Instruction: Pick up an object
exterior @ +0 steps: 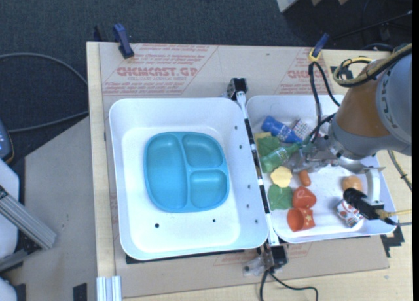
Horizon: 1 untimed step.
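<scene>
Hovering claw (306,156), yellow toy (281,177) just beside, lower left

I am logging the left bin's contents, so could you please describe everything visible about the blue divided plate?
The light blue divided plate looks like smooth moulded plastic, a rounded rectangle with three compartments: one long one on its left, two smaller ones on its right. It lies flat, right side up, in the middle of the left shallow white bin, resting on the bin's floor with nothing in it.

Two bins sit side by side on the surface (163,64). The left bin (124,162) holds a divided plate (186,170) at its centre. The right bin (386,195) holds small items clustered along its left half, under the arm (373,113).
</scene>
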Motion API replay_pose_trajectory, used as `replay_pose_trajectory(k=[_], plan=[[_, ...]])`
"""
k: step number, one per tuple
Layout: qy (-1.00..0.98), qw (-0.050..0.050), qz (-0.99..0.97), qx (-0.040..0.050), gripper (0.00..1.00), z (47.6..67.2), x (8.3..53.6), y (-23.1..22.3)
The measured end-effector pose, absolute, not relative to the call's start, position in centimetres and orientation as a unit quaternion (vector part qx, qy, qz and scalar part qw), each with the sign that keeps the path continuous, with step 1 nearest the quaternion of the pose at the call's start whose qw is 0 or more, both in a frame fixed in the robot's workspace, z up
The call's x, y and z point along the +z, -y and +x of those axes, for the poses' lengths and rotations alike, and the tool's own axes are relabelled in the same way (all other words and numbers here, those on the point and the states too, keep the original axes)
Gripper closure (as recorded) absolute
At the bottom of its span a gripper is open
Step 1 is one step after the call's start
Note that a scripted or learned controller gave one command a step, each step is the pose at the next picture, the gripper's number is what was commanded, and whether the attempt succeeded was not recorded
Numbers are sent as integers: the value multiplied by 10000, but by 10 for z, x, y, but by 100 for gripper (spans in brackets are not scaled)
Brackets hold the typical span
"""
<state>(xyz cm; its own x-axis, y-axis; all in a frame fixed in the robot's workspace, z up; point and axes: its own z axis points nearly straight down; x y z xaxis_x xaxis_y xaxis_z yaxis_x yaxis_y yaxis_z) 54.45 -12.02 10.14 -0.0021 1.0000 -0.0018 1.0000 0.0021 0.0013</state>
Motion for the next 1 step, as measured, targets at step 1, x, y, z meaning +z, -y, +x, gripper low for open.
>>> replay_pose_trajectory(k=[1], plan=[[-7078, 5, 7064, 4, 100, 591, 185, 70]])
